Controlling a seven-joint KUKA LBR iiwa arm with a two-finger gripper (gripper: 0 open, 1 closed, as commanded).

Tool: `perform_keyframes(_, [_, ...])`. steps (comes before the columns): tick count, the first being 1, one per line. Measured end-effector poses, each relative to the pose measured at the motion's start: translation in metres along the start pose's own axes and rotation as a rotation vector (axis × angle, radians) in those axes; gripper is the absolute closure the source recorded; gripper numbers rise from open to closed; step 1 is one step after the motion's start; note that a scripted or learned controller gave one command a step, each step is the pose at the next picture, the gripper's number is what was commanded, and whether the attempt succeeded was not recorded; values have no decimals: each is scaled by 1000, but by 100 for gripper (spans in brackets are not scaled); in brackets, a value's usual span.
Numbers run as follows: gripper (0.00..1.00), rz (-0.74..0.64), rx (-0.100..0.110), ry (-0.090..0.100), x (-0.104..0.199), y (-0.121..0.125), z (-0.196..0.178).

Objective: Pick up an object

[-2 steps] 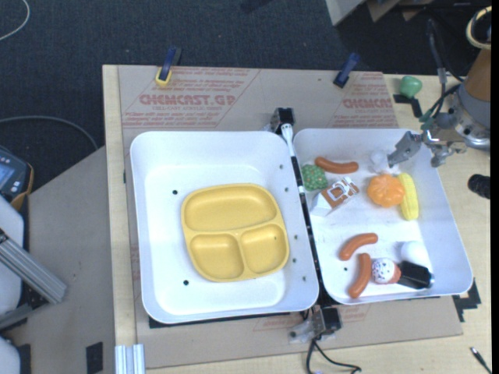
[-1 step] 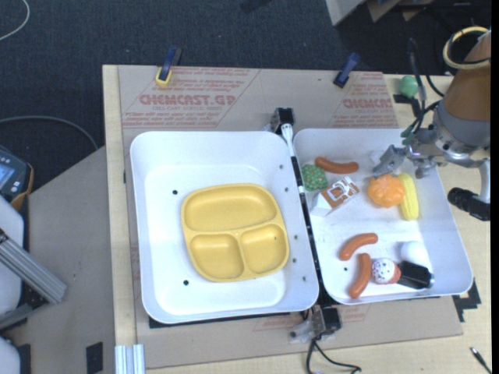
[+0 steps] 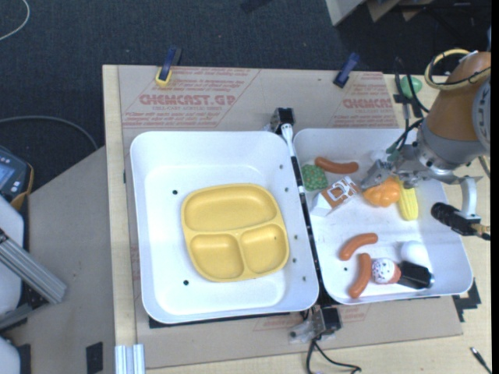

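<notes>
We see the arm (image 3: 456, 107) bending in from the frame's right, its gripper (image 3: 387, 179) low over the orange object (image 3: 381, 194) in the right bin (image 3: 460, 265).

Two white bins sit side by side on the counter (image 3: 234, 92). The left bin (image 3: 156, 178) holds a yellow tray (image 3: 234, 231) with three parts. The right bin (image 3: 448, 267) holds lots of toy food. There is a sausage (image 3: 336, 164) near the top, a green piece (image 3: 314, 178) and a small brown and white box (image 3: 338, 193). Two more sausages (image 3: 358, 245) lie lower down, next to a white ball with dots (image 3: 383, 269) and a black thing (image 3: 415, 275). The gripper (image 3: 387, 176) reaches in from the right, just over an orange thing (image 3: 380, 195). A yellow corn (image 3: 408, 202) lies beside it.
</notes>
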State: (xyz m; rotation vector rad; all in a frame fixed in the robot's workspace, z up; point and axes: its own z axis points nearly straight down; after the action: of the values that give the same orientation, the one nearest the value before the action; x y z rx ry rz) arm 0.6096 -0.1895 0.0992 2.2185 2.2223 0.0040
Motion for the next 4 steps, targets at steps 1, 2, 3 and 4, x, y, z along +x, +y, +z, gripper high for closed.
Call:
perform_keyframes(1, [0,-3,-6,3,3,5,9])
perform_keyframes(2, [100,-3,-12,0,2,6,-3])
perform_keyframes(3, [100,1,-3,-4,-3,14,-50])
perform_keyframes(4, [100,0,-7,-4,-2,25,-110])
